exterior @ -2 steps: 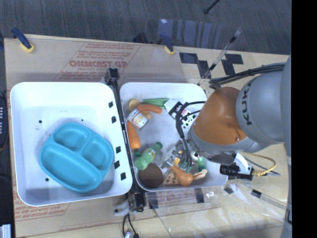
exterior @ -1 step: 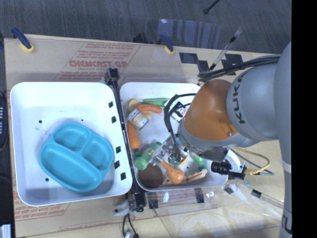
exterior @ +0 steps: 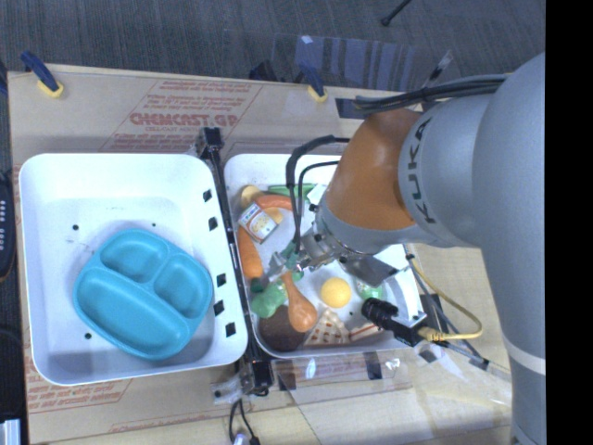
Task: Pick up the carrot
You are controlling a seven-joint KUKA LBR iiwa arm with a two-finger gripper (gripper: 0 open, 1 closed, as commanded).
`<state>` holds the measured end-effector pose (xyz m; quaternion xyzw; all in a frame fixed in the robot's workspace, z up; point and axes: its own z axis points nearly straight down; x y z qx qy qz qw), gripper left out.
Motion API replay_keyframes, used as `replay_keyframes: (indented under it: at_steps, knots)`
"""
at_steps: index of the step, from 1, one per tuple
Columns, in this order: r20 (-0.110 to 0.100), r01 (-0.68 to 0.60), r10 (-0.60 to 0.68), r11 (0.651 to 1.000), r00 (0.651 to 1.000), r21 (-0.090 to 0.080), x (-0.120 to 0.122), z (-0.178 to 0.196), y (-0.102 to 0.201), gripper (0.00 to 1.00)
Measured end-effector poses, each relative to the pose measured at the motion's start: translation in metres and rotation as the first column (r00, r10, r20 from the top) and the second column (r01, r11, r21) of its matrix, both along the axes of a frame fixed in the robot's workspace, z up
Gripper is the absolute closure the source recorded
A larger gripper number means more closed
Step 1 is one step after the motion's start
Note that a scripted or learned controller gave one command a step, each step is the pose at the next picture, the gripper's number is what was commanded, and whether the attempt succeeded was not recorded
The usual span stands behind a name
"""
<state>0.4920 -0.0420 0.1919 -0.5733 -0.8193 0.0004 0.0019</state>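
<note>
The carrot (exterior: pixel 248 254) is a long orange piece lying along the left wall of the right bin (exterior: pixel 243 168). Its upper end is tucked under a small white and orange packet (exterior: pixel 259 221). My gripper (exterior: pixel 289 263) hangs low in the middle of this bin, just right of the carrot and above a green toy (exterior: pixel 269 297). No object shows in the gripper. The orange-banded wrist (exterior: pixel 375 179) hides the back right part of the bin.
An orange piece with a green stalk (exterior: pixel 276 201) lies at the bin's back. A tan gourd-like toy (exterior: pixel 298 310), a yellow ball (exterior: pixel 335 292) and a brown item (exterior: pixel 278 330) crowd the front. The left bin (exterior: pixel 56 179) holds a blue divided tray (exterior: pixel 144 290).
</note>
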Motion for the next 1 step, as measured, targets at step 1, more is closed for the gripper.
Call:
replay_keyframes:
  at_steps: [1]
  knots:
    - [-0.002,0.120,-0.120,0.993,0.993,-0.002,0.0692,0.0166,0.0672,1.00]
